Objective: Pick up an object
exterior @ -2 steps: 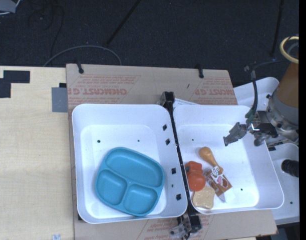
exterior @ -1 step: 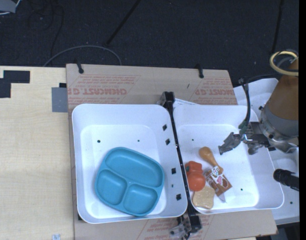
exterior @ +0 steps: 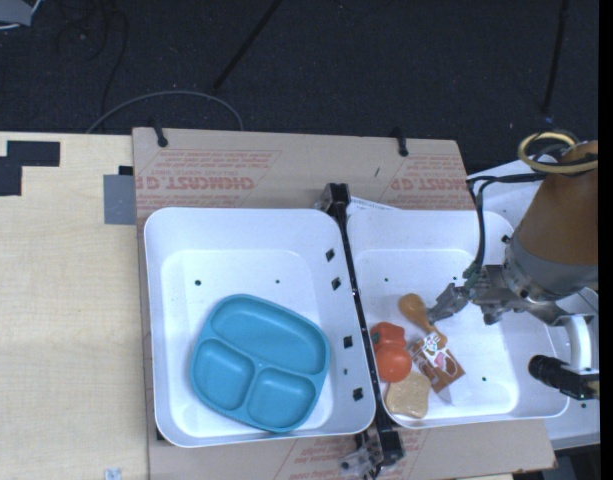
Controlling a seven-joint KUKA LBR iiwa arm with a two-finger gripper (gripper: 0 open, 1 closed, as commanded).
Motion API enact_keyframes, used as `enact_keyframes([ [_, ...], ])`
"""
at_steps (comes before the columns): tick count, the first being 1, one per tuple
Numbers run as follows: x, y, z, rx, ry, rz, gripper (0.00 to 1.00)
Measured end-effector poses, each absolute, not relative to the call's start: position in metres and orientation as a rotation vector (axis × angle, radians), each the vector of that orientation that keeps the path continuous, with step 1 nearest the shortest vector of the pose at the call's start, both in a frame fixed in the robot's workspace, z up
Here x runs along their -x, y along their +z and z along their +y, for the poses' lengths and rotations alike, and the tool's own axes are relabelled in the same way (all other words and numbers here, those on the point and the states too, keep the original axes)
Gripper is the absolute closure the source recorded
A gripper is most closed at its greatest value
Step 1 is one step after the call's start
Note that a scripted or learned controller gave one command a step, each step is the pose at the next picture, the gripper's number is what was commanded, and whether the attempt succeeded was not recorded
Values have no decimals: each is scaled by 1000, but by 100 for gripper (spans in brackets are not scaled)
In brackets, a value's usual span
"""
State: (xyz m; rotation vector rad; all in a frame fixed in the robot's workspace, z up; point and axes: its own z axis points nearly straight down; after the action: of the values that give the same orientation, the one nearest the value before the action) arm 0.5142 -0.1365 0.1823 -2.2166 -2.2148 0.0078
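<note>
The gripper (exterior: 454,301), fingers seemingly spread and holding nothing, hovers right of centre to approach the tan wooden piece (exterior: 417,312).

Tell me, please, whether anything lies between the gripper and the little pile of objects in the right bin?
Nothing visible does. The gripper sits beside the wooden spoon, with the orange-red toy, snack packet and tan piece just beyond it.

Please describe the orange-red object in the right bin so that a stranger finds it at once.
Look at the right bin, near its left wall. The round orange-red object lies beside a brown packet and above a pale tan piece. It alone is bright orange-red.
</note>
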Motion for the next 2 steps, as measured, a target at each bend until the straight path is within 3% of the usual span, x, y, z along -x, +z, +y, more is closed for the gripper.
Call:
enact_keyframes([
  [1,-519,137,-138,2217,6,-2216,0],
  [2,-519,149,-139,2224,4,-2212,100],
])
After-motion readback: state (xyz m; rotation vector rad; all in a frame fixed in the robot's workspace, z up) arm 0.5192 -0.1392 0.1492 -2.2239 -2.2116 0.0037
